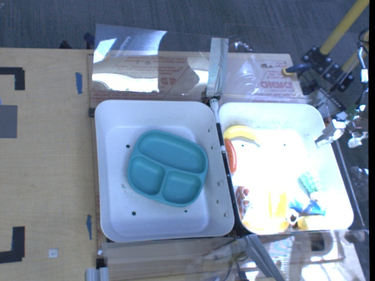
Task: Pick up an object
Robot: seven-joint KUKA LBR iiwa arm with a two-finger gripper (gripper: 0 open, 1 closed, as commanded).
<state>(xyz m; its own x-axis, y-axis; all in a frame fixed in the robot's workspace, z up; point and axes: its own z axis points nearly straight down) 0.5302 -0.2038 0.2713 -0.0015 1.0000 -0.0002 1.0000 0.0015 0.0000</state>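
The right bin (pixel 328 174) holds several small objects. A yellow banana (pixel 241 134) lies at its back left, with an orange-red piece (pixel 232 156) beside it along the divider. A yellow block (pixel 278 205) sits near the front. A teal piece (pixel 309 183) and small blue and yellow bits (pixel 307 209) lie at the front right. A reddish-white item (pixel 242 196) rests against the left wall. My gripper (pixel 338 131) hangs over the bin's right rim, apart from all of these, with nothing seen in it.
The left bin (pixel 111 157) holds a teal divided plate (pixel 167 167). Clear plastic sheets (pixel 176 69) lean behind both bins. A yellow pole on a black mount (pixel 328 57) stands at the back right. A tan board (pixel 41 157) lies to the left.
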